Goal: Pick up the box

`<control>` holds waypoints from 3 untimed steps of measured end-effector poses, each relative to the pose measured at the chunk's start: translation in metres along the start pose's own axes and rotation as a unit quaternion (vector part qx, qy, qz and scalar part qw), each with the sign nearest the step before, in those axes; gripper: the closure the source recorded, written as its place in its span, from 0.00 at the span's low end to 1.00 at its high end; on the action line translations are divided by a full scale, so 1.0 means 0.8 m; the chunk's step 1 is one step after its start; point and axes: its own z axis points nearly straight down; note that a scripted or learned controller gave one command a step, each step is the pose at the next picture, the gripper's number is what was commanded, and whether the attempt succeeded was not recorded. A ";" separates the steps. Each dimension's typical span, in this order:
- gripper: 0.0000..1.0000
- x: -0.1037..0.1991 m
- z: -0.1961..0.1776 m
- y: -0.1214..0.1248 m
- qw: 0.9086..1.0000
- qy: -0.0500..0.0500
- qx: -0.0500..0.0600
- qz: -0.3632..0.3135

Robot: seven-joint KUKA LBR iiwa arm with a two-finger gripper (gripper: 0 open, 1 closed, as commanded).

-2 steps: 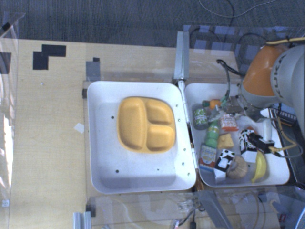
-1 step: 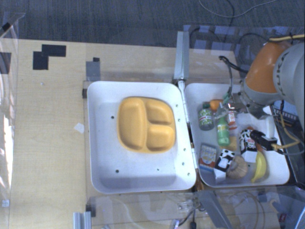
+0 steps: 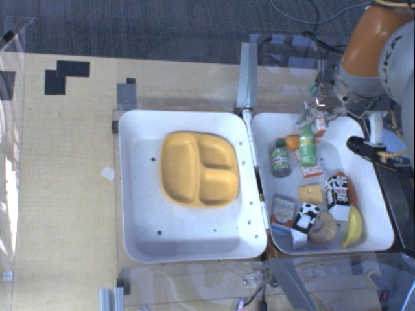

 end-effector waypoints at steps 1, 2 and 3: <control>1.00 0.002 -0.012 0.002 1.000 -0.001 -0.001 -0.004; 1.00 0.038 0.066 0.011 0.999 0.000 0.002 0.052; 1.00 0.040 0.054 0.013 0.999 0.000 0.001 0.049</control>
